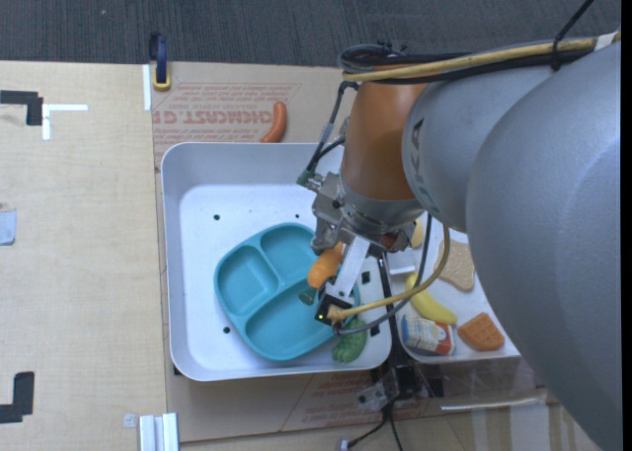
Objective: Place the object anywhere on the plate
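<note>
A teal divided plate (265, 291) lies in the left white bin (193, 242), toward its front right. My gripper (332, 254) hangs over the plate's right rim, under the orange band of the wrist. A small orange piece of play food (322, 269) sits right at the gripper's tip, above the plate's right edge. Whether it is held or resting on the rim is hidden by the wrist. A green item (349, 344) lies just off the plate's front right corner, against the bin wall.
The right bin holds a banana (433, 306), a bread slice (458, 266), an orange wedge (482, 333) and a small can (427, 337). A sausage (276, 122) lies on the cardboard behind the left bin. My arm covers most of the right bin.
</note>
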{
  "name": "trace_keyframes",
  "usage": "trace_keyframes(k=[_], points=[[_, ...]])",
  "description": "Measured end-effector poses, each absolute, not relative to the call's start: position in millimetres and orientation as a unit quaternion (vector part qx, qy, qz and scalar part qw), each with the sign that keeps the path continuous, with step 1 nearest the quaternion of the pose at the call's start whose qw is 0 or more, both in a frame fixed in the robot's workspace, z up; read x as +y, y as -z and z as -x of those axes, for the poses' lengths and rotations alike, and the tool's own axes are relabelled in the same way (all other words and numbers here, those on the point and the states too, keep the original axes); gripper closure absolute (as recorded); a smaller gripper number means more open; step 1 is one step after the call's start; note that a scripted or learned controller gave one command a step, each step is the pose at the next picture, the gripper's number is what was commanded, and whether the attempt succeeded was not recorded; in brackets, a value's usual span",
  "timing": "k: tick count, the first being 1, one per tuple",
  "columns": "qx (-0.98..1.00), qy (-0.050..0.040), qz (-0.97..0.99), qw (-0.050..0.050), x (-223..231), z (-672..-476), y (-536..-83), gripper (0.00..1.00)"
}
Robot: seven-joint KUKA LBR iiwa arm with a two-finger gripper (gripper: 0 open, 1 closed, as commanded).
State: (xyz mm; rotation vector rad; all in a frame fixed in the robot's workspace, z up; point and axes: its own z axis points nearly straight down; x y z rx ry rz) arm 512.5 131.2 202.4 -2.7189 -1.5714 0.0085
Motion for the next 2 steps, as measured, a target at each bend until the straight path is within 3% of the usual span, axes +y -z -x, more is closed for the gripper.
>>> trace_keyframes(k=[1,2], points=[[-0.333,-0.0015,0.943,0.000,142.6,-496.1,-244.7,1.00],[-0.333,-0.0017,0.943,0.000,142.6,-496.0,-244.6,0.00]])
